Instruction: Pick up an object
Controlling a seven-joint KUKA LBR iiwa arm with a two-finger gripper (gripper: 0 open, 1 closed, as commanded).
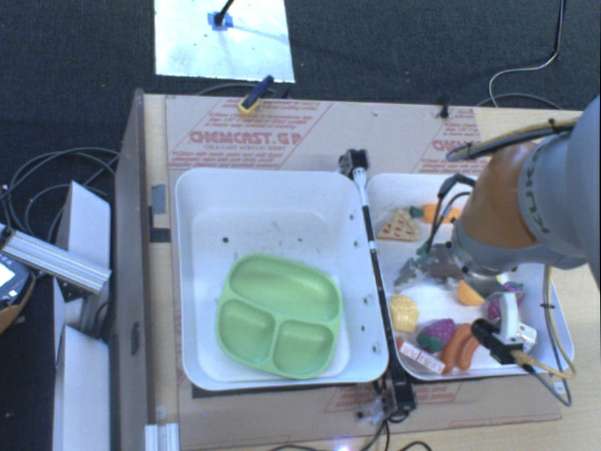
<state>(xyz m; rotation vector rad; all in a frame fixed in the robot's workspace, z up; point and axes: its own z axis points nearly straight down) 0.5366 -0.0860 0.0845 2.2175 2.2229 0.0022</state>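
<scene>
My gripper [420,270] hangs low over the middle of the right bin [382,195], pointing toward the divider between the bins. Toy foods lie around it. A tan waffle wedge [401,225] and a small orange piece [431,211] are behind it. A yellow corn piece [404,313], a purple-and-green fruit [434,333] and orange sausages [460,349] are in front. An orange chunk [470,295] sits right beside the wrist. Nothing is visibly held.
The left bin [202,252] holds a green divided plate [279,316]. A red-and-white item [419,354] lies at the right bin's front edge. The arm's grey and orange body [526,205] covers the right bin's far right side. Cables trail at the front right.
</scene>
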